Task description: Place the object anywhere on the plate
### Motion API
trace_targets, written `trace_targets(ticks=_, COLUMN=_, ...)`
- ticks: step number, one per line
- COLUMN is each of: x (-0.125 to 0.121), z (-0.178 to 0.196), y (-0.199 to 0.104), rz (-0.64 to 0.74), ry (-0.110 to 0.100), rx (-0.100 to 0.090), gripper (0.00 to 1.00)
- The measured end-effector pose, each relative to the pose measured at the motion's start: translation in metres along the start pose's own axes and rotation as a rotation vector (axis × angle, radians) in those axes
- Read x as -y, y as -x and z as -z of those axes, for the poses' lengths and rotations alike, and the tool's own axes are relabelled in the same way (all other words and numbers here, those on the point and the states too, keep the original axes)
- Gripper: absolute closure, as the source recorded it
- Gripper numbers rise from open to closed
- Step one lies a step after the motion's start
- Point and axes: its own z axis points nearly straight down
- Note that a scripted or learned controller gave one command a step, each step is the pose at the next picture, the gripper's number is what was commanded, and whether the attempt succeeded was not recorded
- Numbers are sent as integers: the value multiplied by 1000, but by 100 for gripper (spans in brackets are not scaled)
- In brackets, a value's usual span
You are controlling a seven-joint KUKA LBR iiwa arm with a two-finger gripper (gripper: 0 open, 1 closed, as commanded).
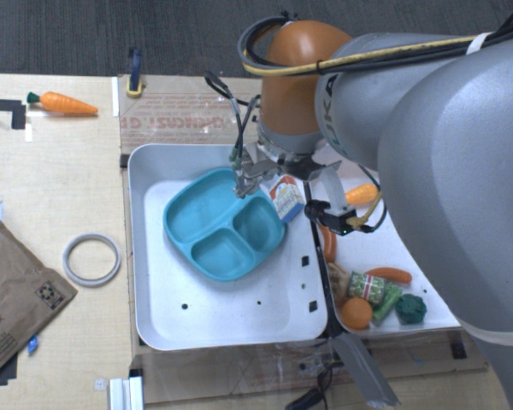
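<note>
We are in the carrying step of the job, as we judge it: the gripper hangs low over the far right edge of the blue plate, which lies in the left bin, set toward that bin's far right corner. Just beside the gripper, on its right, a small white carton with blue and red print sits tilted over the plate's right rim, close to the divide between the two bins. We take this carton to be the object, though the arm's bulk hides the contact, and we cannot tell whether the fingers are open, closed, or gripping it. The carton seems to overlap the rim of the plate's right-hand compartment, but whether it rests there or is held above it we cannot say. The right bin carries the other goods: an orange piece near its far left corner, and a red pepper, a green-labelled can, a round orange fruit and a green broccoli-like piece toward its near edge. On the counter, a carrot lies near the far left corner and a ring of tape lies left of the left bin. The next move, in our view, calls for shifting the carton a little leftward, so that it sits squarely over a compartment, before release; dropped from the rim, it may tip off into the bin.
</note>
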Motion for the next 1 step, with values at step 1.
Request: trace_targets(ticks=1, x=0, z=0, y=0, rz=0, ry=0, rx=0, gripper=0)
